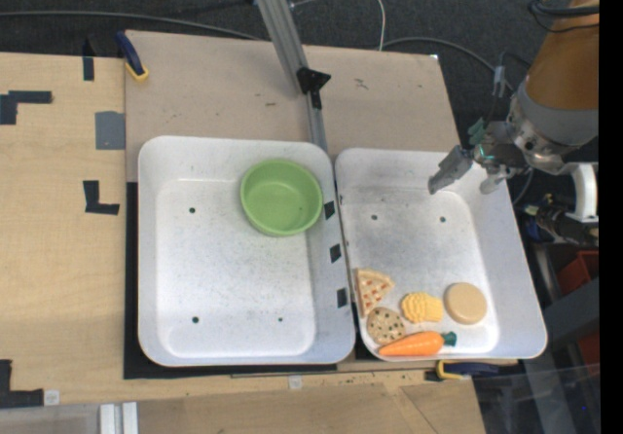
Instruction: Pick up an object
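Hand [465, 167] over right bin [409, 228], finger state unclear. Right bin: pizza slice [371, 287], cookie [385, 325], corn [421, 307], carrot [417, 344], round biscuit [466, 304]. Left bin [195, 276]: green bowl [281, 197].

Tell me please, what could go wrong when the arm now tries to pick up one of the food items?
1. The pizza slice, cookie, corn, round biscuit and carrot lie packed together, so a grasp may nudge a neighbour.
2. They sit against the right bin's near wall, which may block the fingers.
3. The gripper hangs over the far side, needing a long move.
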`<control>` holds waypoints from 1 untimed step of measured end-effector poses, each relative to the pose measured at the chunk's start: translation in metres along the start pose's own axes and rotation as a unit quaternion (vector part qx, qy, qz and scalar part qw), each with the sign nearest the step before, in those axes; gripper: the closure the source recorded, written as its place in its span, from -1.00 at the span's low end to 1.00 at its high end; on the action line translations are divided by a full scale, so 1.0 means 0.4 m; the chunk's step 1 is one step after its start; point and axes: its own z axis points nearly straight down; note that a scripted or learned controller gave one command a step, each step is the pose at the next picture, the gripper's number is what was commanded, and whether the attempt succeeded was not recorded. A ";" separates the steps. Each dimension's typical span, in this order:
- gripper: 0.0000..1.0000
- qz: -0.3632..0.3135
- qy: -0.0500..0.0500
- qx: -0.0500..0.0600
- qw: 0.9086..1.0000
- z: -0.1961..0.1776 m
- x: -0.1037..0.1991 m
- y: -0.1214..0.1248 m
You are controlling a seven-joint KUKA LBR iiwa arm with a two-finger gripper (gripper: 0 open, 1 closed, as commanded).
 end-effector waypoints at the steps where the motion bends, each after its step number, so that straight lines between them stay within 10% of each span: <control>1: -1.00 0.000 0.000 0.000 1.000 0.000 0.000 0.000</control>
